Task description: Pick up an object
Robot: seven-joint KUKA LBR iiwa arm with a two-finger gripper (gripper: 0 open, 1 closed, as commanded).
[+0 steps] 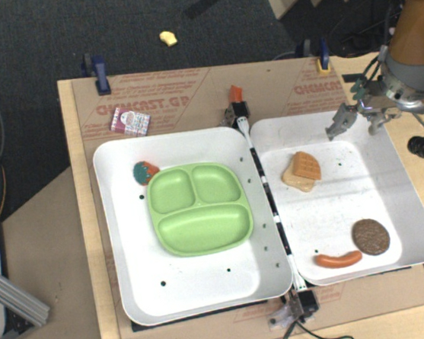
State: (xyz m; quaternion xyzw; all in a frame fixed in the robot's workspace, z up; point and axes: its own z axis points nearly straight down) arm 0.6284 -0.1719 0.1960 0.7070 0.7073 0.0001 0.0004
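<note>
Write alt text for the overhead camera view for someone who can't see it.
A grey robot arm's open gripper hovers over the right bin's far edge; the bin holds a bread piece, brown patty and sausage. The left bin holds a green divided plate.

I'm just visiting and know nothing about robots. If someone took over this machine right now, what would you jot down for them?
Gripper: open, holding nothing, above the right bin's far edge.
Right bin: bread near its far left, brown patty and sausage near its front.
Left bin: green tray, with a small round toy at the tray's far left corner.
Done: nothing picked up yet.
Left: lower onto one item, close on it and lift. The bread looks nearest to the gripper, so it is a likely first try.
</note>
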